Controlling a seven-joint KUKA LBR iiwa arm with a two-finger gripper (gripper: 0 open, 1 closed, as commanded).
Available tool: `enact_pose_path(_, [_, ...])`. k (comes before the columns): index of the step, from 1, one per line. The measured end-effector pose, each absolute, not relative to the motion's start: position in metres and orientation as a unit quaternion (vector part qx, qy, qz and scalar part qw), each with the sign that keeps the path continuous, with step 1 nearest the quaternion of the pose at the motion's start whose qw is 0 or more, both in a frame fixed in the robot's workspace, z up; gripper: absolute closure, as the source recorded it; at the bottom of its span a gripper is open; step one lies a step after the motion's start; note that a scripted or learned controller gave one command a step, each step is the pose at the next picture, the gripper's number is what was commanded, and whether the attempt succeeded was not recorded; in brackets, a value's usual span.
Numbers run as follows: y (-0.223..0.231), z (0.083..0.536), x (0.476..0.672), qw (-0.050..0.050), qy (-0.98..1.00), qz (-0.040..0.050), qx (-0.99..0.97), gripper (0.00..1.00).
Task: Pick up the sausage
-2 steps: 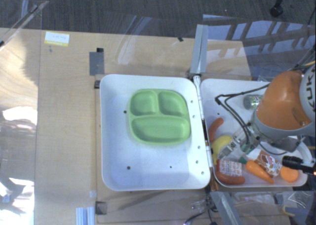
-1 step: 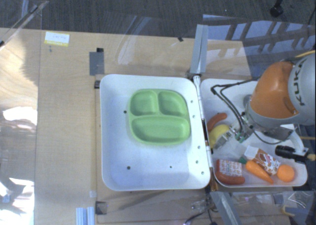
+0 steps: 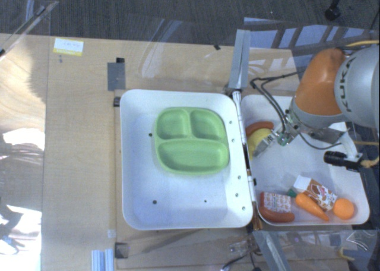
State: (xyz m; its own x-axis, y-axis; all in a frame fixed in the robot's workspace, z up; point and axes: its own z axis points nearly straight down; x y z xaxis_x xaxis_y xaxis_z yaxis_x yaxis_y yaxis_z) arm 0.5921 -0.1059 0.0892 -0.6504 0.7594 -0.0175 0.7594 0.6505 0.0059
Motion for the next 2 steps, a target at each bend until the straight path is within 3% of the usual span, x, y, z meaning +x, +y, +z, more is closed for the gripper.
enact_pose_path(2, [-0.116, 0.087, 0.628, 0.005, 0.890, 0.0014, 0.456, 0.00])
